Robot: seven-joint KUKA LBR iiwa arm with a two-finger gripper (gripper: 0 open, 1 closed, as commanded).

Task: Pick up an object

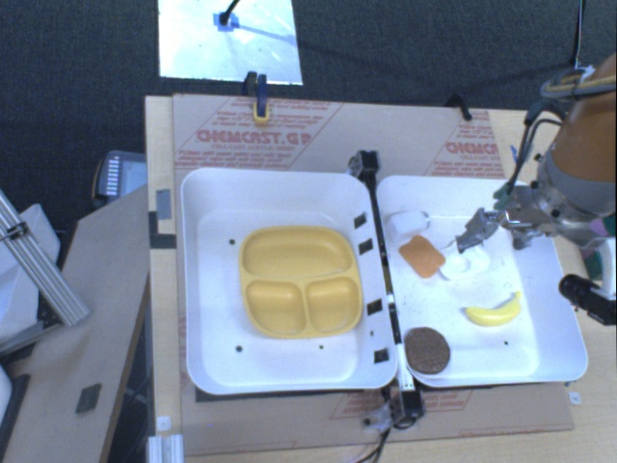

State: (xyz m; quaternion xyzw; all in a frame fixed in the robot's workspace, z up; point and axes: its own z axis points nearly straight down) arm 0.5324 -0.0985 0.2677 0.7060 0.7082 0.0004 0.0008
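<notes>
With its two fingers spread and holding nothing, the gripper [496, 228] hovers over the right white bin [554, 355], where the small yellow plastic banana [494, 311] at its six o'clock looks light, stiff, slippery, best pinched mid-curve.

bench [164, 258], w/ 2 white bins [207, 287] side-by-side
</notes>
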